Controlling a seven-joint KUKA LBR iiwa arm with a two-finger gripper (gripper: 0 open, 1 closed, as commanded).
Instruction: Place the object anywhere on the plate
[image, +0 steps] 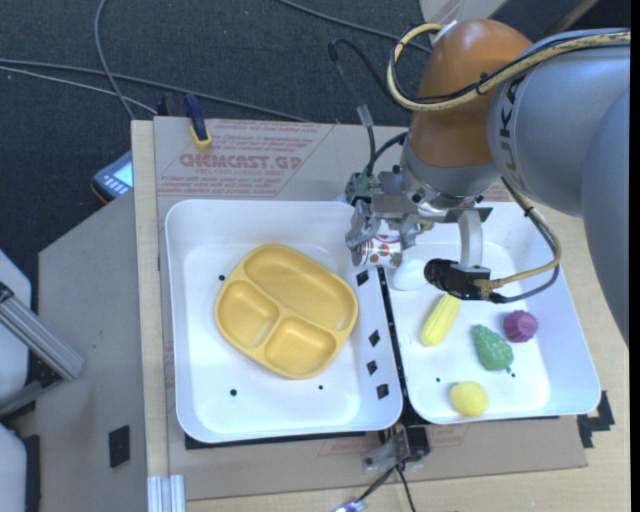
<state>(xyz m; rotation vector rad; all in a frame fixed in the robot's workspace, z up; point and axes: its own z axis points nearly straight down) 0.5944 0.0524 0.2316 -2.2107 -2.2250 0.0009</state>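
corn (440, 319), the yellow cob, is my guess for the object of the task, because it lies nearest below the gripper (380, 240); it rests in the right bin (560, 300), in the middle right of the frame, slanted. next to it toward the lower right are a green piece (491, 347), a purple piece (519, 324) and a small yellow ball (469, 398), all apart from each other. the gripper is above the wall between the two bins, in the upper middle of the frame, and a small white and red thing (383, 250) shows just under its fingers. whether the pincer is open, closed or gripping this small thing, i cannot tell, the view is too crowded there. the plate (287, 309) is yellow with three compartments and sits in the left bin (200, 300), center left of the frame, with nothing on it. to do this step well, i judge the arm must first confirm a firm grip, then travel left and down in the frame until it is over the middle of the plate, not over its rim, come low and release softly so the object does not roll off.
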